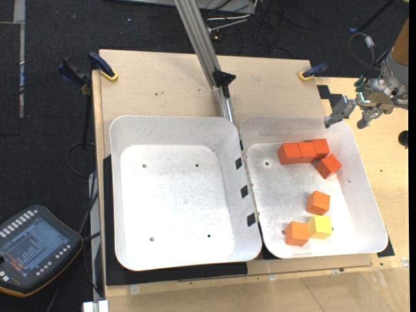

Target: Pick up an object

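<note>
Several orange blocks lie in the right bin (364, 194): a row of orange blocks (303, 151) near its far side with a darker one (327, 165) just in front, a single orange block (318, 202) lower down, and an orange block (297, 233) touching a yellow block (321, 227) near the front. My gripper (353, 114) hangs open above the bin's far right corner, apart from every block, with nothing between its fingers.
The left bin (130, 142) sits beside the right one on the wooden bench. A metal pole (201, 41) slants down to the gap between the bins. Clamps (104, 67) grip the far bench corners. A teach pendant (32, 249) lies at the lower left.
</note>
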You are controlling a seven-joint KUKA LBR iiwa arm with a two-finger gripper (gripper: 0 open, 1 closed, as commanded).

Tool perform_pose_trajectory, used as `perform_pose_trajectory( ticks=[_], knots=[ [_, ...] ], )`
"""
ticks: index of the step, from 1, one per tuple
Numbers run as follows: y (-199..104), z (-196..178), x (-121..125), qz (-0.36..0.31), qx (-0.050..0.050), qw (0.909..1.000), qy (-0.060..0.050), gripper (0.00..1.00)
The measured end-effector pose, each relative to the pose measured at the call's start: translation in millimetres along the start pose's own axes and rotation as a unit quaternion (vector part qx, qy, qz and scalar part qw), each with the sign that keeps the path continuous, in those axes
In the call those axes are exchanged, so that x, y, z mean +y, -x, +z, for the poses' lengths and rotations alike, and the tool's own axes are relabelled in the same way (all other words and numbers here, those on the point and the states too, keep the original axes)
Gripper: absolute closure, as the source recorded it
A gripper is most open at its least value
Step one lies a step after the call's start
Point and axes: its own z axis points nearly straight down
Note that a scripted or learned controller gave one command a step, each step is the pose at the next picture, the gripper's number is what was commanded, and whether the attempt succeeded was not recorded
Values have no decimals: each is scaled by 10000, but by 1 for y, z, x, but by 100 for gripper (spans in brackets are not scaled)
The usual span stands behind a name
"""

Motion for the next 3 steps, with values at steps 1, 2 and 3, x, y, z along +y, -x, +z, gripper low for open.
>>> perform_pose_trajectory(
  ticks=[1,2,3],
  knots=[
    [0,-3,1,-10,-10,10000,21,0],
    [-11,50,4,-10,-1,10000,-1,0],
    [-8,113,-1,11,-1,10000,-8,0]
  ],
)
